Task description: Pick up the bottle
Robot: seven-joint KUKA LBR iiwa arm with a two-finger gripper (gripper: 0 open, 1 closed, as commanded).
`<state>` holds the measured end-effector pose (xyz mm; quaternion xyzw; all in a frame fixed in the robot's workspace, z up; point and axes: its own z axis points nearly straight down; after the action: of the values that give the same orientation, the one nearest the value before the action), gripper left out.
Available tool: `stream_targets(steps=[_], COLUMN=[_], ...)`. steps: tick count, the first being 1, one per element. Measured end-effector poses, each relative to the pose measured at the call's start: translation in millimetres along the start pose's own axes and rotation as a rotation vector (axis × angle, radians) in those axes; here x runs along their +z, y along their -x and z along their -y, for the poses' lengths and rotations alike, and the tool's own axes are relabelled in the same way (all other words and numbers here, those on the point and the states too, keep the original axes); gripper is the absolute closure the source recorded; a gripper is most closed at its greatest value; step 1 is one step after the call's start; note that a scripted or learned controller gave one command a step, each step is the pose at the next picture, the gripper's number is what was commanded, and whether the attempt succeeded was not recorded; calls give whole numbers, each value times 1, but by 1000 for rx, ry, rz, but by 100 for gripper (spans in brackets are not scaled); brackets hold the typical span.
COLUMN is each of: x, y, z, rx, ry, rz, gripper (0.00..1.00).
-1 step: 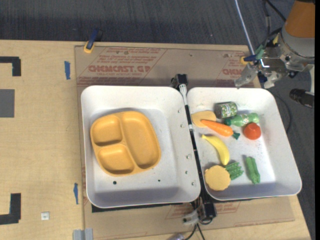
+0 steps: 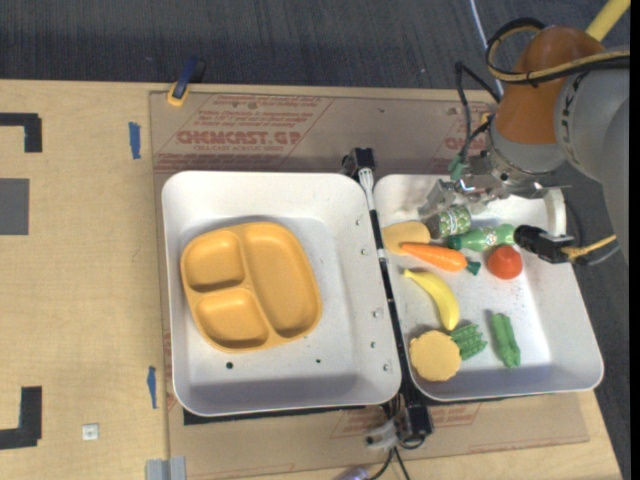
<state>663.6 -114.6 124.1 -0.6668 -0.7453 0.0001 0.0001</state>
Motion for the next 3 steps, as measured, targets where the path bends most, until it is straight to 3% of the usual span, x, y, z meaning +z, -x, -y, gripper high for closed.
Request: stream_targets(steps=[1, 2, 3], x=[-11, -11, -22], y=[0, 0, 0], z=[-1, -1, -2], rx=[0, 0, 0], ry=[4, 4, 7], rz=[1, 1, 2], gripper=[100, 0, 100])
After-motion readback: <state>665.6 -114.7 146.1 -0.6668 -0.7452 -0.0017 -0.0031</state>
